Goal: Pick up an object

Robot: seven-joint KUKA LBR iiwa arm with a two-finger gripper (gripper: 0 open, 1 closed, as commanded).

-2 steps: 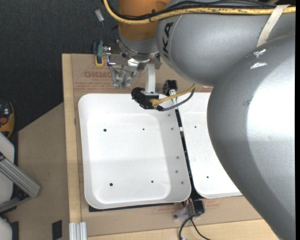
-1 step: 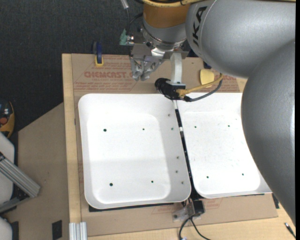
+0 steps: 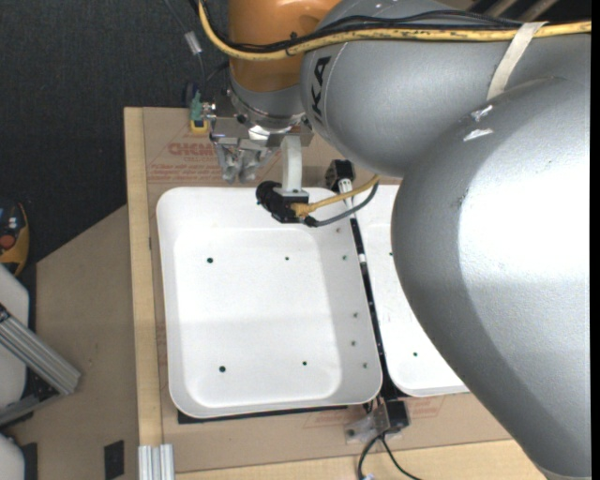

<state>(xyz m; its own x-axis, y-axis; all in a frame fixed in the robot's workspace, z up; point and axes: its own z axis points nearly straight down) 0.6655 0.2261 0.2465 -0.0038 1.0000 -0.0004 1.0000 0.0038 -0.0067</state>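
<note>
The pincer point(image 3: 239, 167) sits at the far edge of the left bin point(image 3: 187, 281), just over its back rim, hanging from the grey arm point(image 3: 450, 141) that crosses from the right below the orange band point(image 3: 272, 28). Whether the pincer is released or clenched I cannot tell; its metal tips are small and blur together against the cardboard-coloured desk point(image 3: 145, 187). Nothing can be seen between them, so I judge the pick-up as not yet done. As to the thing to be picked, no loose object is plainly visible: the left bin's floor shows bare white with a few small dark dots, and most of the right bin point(image 3: 412, 366) is covered by the arm, so an object could lie hidden there. The dark lump with a yellow cable point(image 3: 281, 202) near the back rim looks like part of the arm's own wiring rather than a loose item, though that is a judgement. What is left, then, is the whole job: find an object, close on it, lift it. Counted: two bins, one arm, one pincer, and no object that I can make out with certainty.
</note>
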